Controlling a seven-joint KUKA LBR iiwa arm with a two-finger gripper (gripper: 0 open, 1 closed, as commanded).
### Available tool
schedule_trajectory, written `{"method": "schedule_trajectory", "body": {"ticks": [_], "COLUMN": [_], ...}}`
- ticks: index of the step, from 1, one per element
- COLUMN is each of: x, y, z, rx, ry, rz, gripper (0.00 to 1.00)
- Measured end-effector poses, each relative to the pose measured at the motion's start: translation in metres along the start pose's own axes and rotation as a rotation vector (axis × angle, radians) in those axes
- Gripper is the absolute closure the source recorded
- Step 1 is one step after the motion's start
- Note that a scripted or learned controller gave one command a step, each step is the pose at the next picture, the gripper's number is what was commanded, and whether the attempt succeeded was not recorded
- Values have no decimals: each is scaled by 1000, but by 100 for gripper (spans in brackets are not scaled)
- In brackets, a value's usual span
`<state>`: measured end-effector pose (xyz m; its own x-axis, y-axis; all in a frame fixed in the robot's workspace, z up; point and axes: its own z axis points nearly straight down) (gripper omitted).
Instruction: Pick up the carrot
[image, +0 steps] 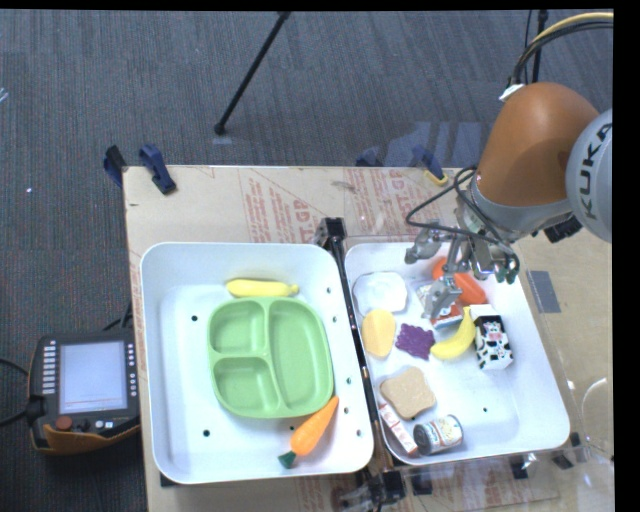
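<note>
my gripper (447, 292) hangs over the right bin (540, 400) with fingers i cannot tell open or closed, while the carrot (314, 428) lies in the left bin (160, 350), leaning against the green tray (270, 355).

You can read part of the white "KUKA" lettering on the grey arm (600, 165) at the right edge, running down the link. The cardboard sheet (260, 195) under the bins carries red printed writing and diagonal lines, upside down and too faint to make out. The jar's (439, 434) label is too small to read.
</note>
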<state>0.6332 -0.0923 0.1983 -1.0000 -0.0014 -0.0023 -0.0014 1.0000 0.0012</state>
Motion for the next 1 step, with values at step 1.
{"method": "schedule_trajectory", "body": {"ticks": [1], "x": [45], "y": [54], "z": [10], "rx": [-2], "ry": [2], "rz": [119], "gripper": [0]}}
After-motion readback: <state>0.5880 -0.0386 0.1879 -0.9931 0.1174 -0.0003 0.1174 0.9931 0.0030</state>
